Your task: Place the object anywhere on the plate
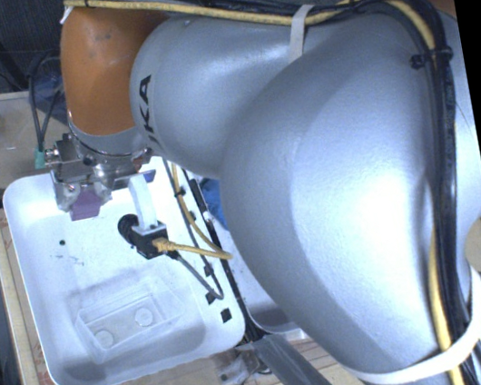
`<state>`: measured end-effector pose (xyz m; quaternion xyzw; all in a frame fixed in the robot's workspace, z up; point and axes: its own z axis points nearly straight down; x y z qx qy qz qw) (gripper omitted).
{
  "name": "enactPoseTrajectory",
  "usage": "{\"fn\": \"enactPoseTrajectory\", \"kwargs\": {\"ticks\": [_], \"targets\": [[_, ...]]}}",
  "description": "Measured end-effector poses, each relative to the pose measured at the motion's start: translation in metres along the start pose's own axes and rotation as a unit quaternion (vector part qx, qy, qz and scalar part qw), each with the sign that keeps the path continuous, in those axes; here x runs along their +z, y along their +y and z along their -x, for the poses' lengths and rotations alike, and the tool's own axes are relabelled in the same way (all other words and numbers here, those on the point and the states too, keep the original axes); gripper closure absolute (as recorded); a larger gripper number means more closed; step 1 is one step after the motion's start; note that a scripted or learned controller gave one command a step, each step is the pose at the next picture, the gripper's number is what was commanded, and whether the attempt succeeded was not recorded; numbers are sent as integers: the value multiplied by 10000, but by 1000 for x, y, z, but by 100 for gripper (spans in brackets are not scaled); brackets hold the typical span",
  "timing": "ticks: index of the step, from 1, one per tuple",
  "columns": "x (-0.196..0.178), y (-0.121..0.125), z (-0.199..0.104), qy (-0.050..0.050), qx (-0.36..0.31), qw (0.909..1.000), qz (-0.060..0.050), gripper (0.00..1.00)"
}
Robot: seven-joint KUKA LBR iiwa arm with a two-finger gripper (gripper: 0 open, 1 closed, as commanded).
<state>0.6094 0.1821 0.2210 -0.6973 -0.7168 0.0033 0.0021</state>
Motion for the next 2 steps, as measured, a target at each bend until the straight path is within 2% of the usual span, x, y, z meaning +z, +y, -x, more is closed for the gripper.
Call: {"fn": "enactPoseTrajectory", "kwargs": {"ticks": [1, 2], "targets": [[19, 20, 68, 1, 665, 9978, -8, 100], [11, 42, 160, 3, 31, 10000, 23, 100]]}}
